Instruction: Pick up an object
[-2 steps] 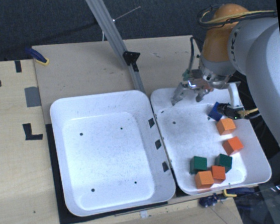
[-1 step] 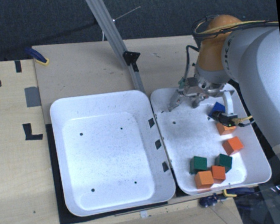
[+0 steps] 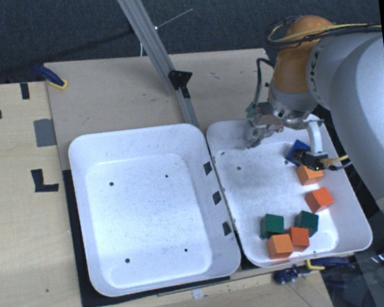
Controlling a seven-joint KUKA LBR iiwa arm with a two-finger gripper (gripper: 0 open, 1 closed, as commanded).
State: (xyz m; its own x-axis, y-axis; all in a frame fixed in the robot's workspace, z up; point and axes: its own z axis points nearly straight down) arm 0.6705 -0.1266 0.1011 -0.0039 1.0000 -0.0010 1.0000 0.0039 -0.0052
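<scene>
Mostly orange blocks (image 3: 310, 174), two green blocks (image 3: 272, 224), perhaps one blue block (image 3: 297, 151)

Glossy white plastic bins (image 3: 82, 163) on matt wooden bench (image 3: 101, 91).

The arm (image 3: 358, 94) was a bulky, smooth, pale grey casing with a rounded orange band (image 3: 298, 53) above the wrist. Thin dark cables looped over the band, and the small gripper (image 3: 256, 138) was dull grey metal.
</scene>
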